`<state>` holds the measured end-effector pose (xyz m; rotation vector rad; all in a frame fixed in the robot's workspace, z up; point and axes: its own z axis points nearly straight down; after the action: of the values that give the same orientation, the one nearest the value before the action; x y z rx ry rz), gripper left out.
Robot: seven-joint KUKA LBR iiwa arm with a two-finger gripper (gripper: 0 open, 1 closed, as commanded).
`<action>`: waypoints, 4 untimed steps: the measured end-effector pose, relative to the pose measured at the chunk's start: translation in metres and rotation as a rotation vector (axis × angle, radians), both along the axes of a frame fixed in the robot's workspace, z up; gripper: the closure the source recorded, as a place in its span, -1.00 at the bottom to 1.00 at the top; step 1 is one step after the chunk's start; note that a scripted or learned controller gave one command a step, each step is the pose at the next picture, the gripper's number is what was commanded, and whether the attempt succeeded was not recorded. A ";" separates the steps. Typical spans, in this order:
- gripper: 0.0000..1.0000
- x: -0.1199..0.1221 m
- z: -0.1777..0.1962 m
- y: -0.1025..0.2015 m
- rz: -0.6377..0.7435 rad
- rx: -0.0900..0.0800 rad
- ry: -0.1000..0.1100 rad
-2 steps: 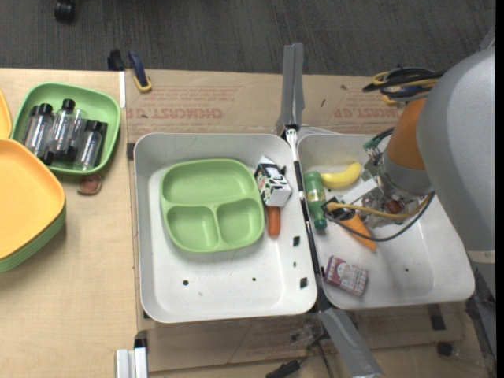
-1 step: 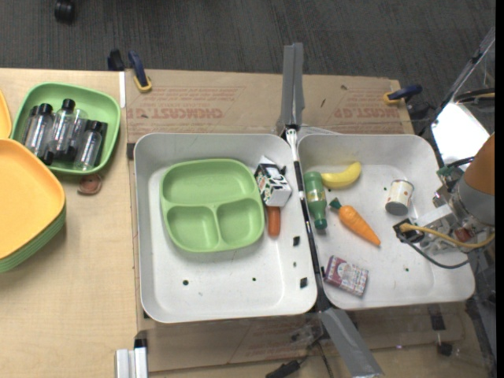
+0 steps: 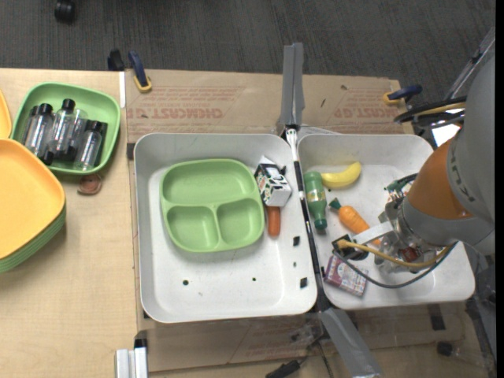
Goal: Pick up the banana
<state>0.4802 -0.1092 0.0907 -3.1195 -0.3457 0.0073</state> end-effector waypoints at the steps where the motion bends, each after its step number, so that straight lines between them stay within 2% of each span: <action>1: 1.00 0.023 0.000 0.013 0.021 -0.002 0.000; 2: 1.00 0.019 0.000 -0.005 0.041 -0.001 0.000; 3: 1.00 -0.004 0.000 -0.015 0.052 0.000 0.000; 4: 1.00 -0.004 0.000 0.007 -0.020 0.000 -0.001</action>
<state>0.4767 -0.1018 0.0907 -3.1233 -0.3148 0.0056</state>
